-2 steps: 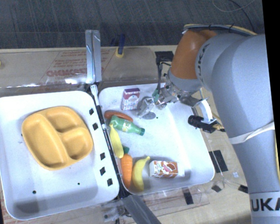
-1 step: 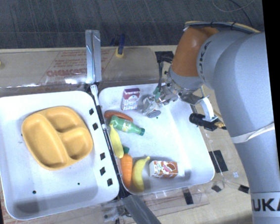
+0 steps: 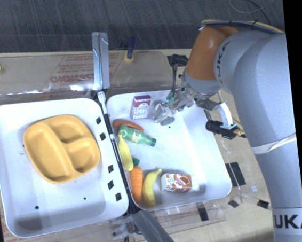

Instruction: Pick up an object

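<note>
Gripper (image 3: 164, 112) of the grey KUKA arm (image 3: 254, 80) hangs low over the upper part of the right bin (image 3: 208, 154), its metal fingers blurred against the white floor; whether they stand wide or narrow cannot be told from this slant, and nothing shows between them. Just to its left, near the bin's top wall, lies a small purple-and-white carton (image 3: 140, 106), the nearest thing to the pincer and roughly upright in the view. Below and to the left, a green bottle (image 3: 137, 137) lies on its side, its long axis running from upper left to lower right with the cap end toward the bin's middle; a red-orange piece (image 3: 128, 124) sits touching it above. Along the bin's left wall lie a yellow banana (image 3: 125, 154), a carrot (image 3: 137, 182) and a second banana (image 3: 150, 186), packed close together, with a red-and-white carton (image 3: 178, 182) just beside them near the bottom wall. Open white floor fills the bin's centre and right side, giving the arm free room there. A yellow divided tray (image 3: 61, 147) rests in the left bin (image 3: 16, 212). Judged from this layout, the purple carton or the bottle offers the shortest reach; the crowded left wall leaves little clearance for fingers.
</note>
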Robot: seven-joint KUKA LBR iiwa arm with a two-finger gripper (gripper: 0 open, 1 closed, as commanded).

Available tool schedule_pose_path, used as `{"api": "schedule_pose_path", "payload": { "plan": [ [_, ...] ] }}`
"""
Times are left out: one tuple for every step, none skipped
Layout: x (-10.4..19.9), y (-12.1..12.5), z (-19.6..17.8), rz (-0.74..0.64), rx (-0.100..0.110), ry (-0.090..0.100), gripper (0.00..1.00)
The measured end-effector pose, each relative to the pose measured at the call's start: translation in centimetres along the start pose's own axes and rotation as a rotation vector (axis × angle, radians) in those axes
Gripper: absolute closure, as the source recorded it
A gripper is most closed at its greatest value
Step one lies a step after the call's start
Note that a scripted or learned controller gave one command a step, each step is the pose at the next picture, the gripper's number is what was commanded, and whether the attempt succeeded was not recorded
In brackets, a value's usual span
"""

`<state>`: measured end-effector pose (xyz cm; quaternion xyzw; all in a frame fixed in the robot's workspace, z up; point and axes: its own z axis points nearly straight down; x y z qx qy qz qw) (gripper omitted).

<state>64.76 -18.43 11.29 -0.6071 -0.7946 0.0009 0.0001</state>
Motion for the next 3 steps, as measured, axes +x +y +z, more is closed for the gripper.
{"api": "schedule_pose_path", "payload": {
  "plan": [
    [-1.6, -0.4, 2.0, -0.044, 0.001, 0.002, 1.0],
    [5.7, 2.6, -2.5, 0.043, -0.001, 0.001, 1.0],
    [13.5, 1.0, -8.0, 0.045, 0.002, 0.002, 1.0]
  ]
}}
